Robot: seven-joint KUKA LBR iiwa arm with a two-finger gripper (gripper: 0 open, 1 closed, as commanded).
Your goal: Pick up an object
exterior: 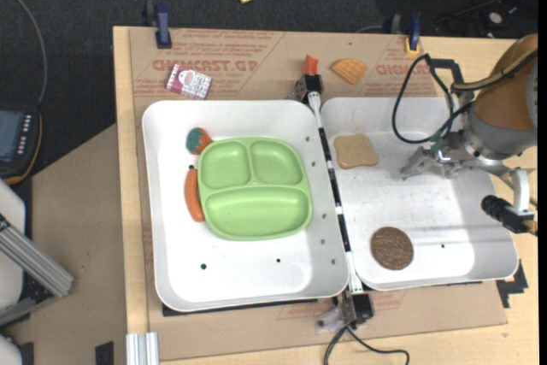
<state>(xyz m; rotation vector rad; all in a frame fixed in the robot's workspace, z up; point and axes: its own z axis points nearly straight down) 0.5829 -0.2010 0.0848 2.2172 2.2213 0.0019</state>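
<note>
1. End effector (pixel 425 160) sits over the right bin (pixel 479 265), toward its 1 o'clock corner, with the arm (pixel 504 111) coming in from 3 o'clock. It carries nothing. I cannot tell how wide it stands, because the metal parts blur together at this slant.

2. Two candidates lie in this bin. A tan bread slice (pixel 355 150) lies flat at 9 o'clock from the end effector, near it but apart. A round brown patty (pixel 392 248) lies at 7 o'clock, well apart, near the bin's front rim.

3. The bread slice looks like the better target, since it is the closer one and has bare floor around it.

4. Both pieces are thin and flat, so the approach probably has to come straight down, centred, low enough to catch the edges instead of skating over the top.

5. The bread slice lies near the wall shared with the left bin (pixel 171 209), so the side toward 9 o'clock needs clearance.

6. The green divided plate (pixel 254 188), the orange sausage (pixel 194 193) and the small round toy (pixel 198 138) in the left bin are farther off, and the first looks awkward to grip.
</note>
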